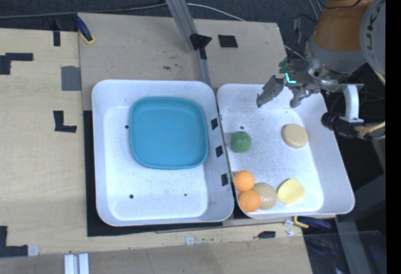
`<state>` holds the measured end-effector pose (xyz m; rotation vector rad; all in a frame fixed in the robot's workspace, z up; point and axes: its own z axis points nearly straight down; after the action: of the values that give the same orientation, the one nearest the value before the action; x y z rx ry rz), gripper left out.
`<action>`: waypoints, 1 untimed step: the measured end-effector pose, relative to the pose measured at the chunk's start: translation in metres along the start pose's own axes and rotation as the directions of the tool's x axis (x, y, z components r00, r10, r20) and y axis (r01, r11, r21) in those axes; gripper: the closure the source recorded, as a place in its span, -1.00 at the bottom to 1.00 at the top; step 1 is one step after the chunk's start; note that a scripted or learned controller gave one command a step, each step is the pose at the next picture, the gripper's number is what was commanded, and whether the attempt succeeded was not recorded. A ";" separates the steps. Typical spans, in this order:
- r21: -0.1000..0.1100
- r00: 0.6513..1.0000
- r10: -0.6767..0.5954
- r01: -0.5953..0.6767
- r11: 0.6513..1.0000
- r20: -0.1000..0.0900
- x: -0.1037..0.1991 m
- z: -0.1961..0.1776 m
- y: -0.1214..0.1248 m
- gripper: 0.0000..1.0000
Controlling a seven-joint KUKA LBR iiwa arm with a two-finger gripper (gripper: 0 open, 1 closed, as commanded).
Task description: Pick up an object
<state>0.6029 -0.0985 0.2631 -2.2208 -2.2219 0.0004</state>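
two shallow white bins sit side by side on the bench. the right bin (332,194) holds six small pieces: a dark green ball (240,141) near its left wall, a pale beige round piece (294,135) toward its right side, and along the near edge two orange balls (244,180) and (249,200) touching each other, a tan lump (265,195) just beside the lower orange, and a pale yellow piece (291,191) against that lump's right. all are smooth, rounded and small. the left bin (109,204) holds a blue square plate (168,131) with rounded corners, lying flat toward the far side. the gripper (282,97) hangs over the far end of the right bin, its two dark fingers (269,92) spread apart with nothing between them, well apart from the beige piece and the green ball.
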 end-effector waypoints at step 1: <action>0.000 1.000 0.000 0.000 1.000 0.000 0.000 0.000 0.000 -1.00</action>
<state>0.6028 -0.0985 0.2630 -2.2207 -2.2218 0.0005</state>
